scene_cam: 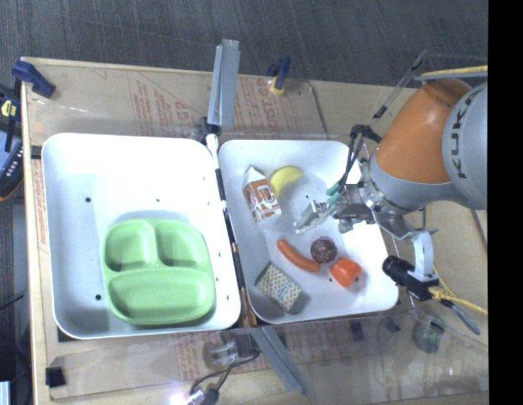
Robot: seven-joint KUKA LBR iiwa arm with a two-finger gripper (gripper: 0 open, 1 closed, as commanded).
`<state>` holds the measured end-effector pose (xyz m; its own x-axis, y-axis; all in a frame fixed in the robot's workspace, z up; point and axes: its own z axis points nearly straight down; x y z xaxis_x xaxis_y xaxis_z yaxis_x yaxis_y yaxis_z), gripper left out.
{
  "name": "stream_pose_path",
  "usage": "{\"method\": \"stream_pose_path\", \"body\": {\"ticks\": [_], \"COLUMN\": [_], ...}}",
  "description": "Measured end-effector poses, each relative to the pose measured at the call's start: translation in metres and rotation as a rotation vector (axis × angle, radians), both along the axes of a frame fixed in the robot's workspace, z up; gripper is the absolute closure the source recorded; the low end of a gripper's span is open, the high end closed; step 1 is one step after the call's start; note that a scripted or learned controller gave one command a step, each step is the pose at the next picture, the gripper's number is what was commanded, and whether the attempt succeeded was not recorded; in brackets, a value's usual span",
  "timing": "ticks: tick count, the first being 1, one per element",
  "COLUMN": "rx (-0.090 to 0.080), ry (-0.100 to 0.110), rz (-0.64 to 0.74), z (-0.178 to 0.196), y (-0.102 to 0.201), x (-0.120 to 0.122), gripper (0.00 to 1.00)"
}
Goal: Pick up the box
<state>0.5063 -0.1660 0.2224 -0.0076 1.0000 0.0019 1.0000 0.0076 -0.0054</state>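
A flat box (280,287) with a grey-and-tan checked pattern lies at the front of the right bin (363,302). A small white-and-orange carton (261,199) stands near that bin's back left, beside a yellow fruit (287,178). My gripper (315,215) hangs over the middle of the right bin. It is to the right of the carton and behind the patterned box, touching neither. The grey arm with its orange band (417,137) reaches in from the right.
In the right bin a red sausage (298,256), a dark round object (323,249) and an orange-red piece (347,272) lie just in front of the gripper. The left bin (67,167) holds a green divided tray (159,270).
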Motion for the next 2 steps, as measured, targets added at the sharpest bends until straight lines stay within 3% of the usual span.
{"method": "stream_pose_path", "body": {"ticks": [1, 2], "rx": [-0.002, -0.001], "ry": [-0.001, -0.003], "rz": [0.071, 0.193], "z": [-0.038, -0.073], "y": [0.043, -0.001], "x": [-0.022, 0.048], "gripper": [0.00, 0.00]}}
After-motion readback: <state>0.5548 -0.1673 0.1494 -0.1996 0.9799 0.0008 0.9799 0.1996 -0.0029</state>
